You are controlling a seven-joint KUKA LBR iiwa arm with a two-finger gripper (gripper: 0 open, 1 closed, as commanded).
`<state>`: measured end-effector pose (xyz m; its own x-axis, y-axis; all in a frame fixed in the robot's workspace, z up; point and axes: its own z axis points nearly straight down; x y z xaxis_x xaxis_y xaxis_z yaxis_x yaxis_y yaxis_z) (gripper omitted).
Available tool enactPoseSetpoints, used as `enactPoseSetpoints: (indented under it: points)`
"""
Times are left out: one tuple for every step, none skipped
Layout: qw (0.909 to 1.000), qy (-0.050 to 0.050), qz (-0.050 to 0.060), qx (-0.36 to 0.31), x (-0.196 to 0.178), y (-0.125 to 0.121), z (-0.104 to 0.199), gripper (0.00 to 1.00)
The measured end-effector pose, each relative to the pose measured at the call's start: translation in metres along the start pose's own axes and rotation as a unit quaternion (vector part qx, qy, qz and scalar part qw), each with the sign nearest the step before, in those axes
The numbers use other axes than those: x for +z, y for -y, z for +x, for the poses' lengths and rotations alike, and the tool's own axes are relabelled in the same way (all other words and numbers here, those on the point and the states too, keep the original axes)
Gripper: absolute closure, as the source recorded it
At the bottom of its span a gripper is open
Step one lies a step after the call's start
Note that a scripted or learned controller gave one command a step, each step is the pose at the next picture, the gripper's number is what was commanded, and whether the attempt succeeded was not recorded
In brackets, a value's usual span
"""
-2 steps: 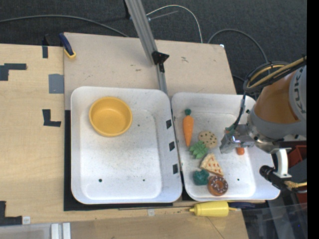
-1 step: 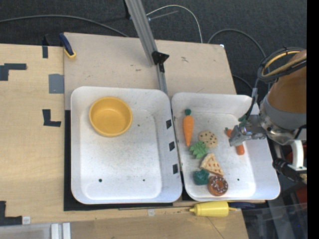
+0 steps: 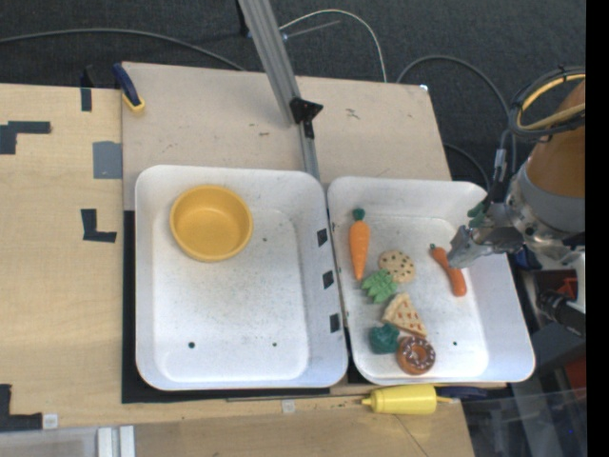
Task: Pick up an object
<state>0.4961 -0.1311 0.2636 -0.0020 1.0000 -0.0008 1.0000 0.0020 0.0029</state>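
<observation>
**Gripper poised at the small orange piece, right bin**

The small orange piece (image 3: 448, 270) lies near the right bin's (image 3: 504, 350) right wall, touching or just beside the gripper (image 3: 468, 243), whose state I cannot tell. Risk: a slanted, slender target may roll aside or slip against the wall; the cookie (image 3: 396, 265) lies near.

The table (image 3: 57, 255) is pale wood with a tan board (image 3: 247, 112) laid on it. Two white bins lie side by side on the board: the left bin (image 3: 228, 350) and the right bin (image 3: 495, 350) touching it. A yellow bottle (image 3: 403, 401) lies just below the right bin's near rim.
</observation>
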Motion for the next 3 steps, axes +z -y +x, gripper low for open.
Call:
enactPoseSetpoints:
  points:
    - [1.0000,0.000,0.001,0.000,-0.026,-0.001,0.000,1.00]
    - [1.0000,-0.001,0.003,-0.002,-0.009,-0.017,0.054,1.00]
    - [1.0000,-0.001,0.002,-0.002,0.001,-0.049,0.105,1.00]
